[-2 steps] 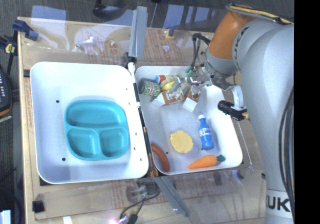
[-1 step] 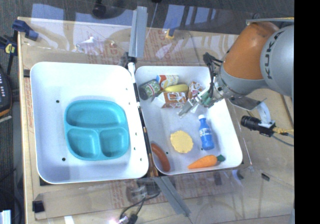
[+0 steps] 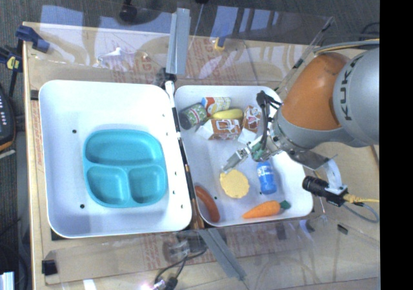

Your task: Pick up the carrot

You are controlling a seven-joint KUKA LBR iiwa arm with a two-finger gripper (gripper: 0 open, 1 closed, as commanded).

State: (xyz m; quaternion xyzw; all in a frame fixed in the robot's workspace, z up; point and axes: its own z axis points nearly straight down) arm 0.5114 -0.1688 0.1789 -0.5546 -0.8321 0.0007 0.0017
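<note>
Your carrot (image 3: 263, 209) lies flat along the 6 o'clock wall of the right bin (image 3: 193, 182), its green-tipped end pointing toward 3 o'clock and its orange taper toward 9 o'clock. It is untouched by the arm.

The pincer (image 3: 235, 159) hangs over the middle of the right bin, at about 11 o'clock from the carrot and apart from it. Its fingers stand spread, with nothing between them.

Directly at 6 o'clock from the pincer you will find a yellow round piece (image 3: 234, 183), and at 3 o'clock from that piece a blue bottle (image 3: 266, 177) standing near the carrot's upper side. A red sausage (image 3: 207, 203) lies at the bin's 7 o'clock corner, well to the 9 o'clock side of the carrot.

Along the 12 o'clock end of the right bin sit a dark can (image 3: 193, 115), a banana (image 3: 227, 114) and a brown carton (image 3: 225, 128), crowded together.

The left bin (image 3: 58, 108) holds a blue divided tray (image 3: 124, 167) near its centre. Both bins rest side by side on the counter (image 3: 97, 56).
</note>
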